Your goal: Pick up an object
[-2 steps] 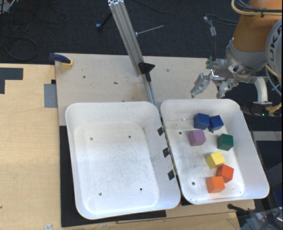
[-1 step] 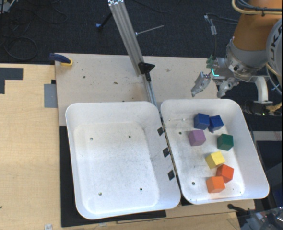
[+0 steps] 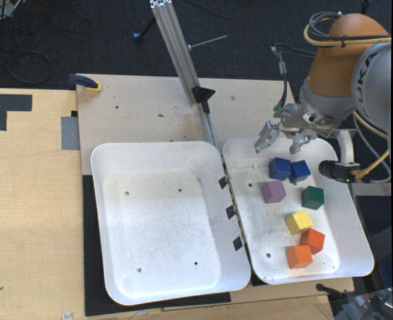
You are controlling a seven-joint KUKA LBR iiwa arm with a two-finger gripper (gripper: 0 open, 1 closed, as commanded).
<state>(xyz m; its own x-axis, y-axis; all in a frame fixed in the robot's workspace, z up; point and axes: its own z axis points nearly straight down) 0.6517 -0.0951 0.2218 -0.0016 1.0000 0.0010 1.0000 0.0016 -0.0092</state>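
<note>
Blocks, seven in all, lying in the right bin (image 3: pixel 356 267); none gripped. Approach step, by the look of it: lowering and closing not yet begun.

From the left: left bin (image 3: pixel 102 160), wide bare floor, nothing there to pick. Along the seam between the bins, three black clips (image 3: pixel 230 211), a raised edge worth steering clear of. Next, purple block (image 3: pixel 273 191), standing alone, with open floor at its 9 and 6 o'clock sides. Probably the easiest pick.

Then left blue block (image 3: pixel 280 168) and right blue block (image 3: pixel 300 171), side by side and touching as far as can be told, leaving no gap between them for a finger. Directly at their 12 o'clock, gripper (image 3: pixel 281 143), hanging over the far end of the bin, fingers spread apart, nothing between them.

Further towards 6 o'clock, yellow block (image 3: pixel 298 221), orange block (image 3: pixel 298 255) and red block (image 3: pixel 312 239), packed close in a zigzag, awkward to straddle. Green block (image 3: pixel 312 197) at the 3 o'clock side, near the rim but clear of its neighbours.

Next move, as a judgement: shift a little towards 6 or 7 o'clock, line the fingers up across one block's flat sides, lower until both tips reach below its top, then close. For the blue pair, grip across the free outer faces only. Beware a nudged neighbour or a fingertip landing on top of a block
</note>
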